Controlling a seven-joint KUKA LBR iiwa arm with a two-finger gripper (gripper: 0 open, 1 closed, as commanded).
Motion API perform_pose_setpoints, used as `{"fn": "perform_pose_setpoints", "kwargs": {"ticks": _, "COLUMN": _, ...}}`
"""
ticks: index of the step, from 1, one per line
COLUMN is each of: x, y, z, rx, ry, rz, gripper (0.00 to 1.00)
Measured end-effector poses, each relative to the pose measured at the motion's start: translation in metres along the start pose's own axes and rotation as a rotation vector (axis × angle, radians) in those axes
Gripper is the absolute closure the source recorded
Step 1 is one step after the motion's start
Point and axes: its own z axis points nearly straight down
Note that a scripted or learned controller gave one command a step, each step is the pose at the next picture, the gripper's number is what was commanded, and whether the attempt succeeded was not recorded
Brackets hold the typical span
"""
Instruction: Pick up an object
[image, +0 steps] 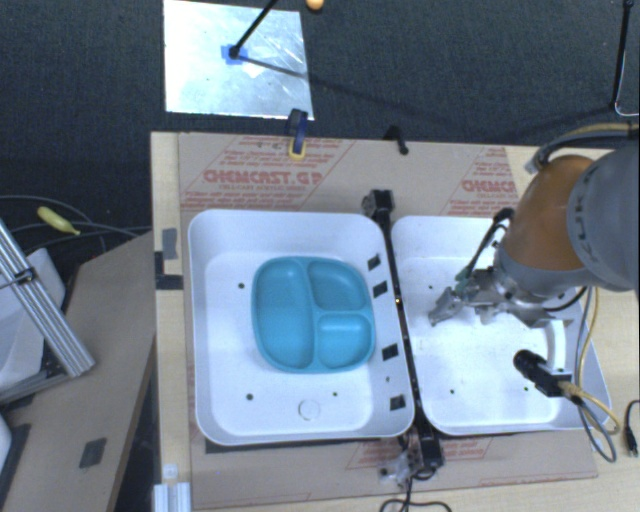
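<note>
My gripper (440, 312) hangs over the right bin (470, 410), fingers' state unclear; blue plate (312, 313) sits centre-left in the other bin. Risk, imo: closing on nothing.

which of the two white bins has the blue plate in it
The left bin: the blue plate, split into three compartments, lies in its middle. The right bin has the gripper over it instead.
</note>
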Motion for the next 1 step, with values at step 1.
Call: {"fn": "perform_pose_setpoints", "kwargs": {"ticks": 1, "x": -0.0502, "y": -0.0217, "z": 0.0308, "rx": -0.005, "ry": -0.001, "rz": 0.000, "gripper": 0.00}}
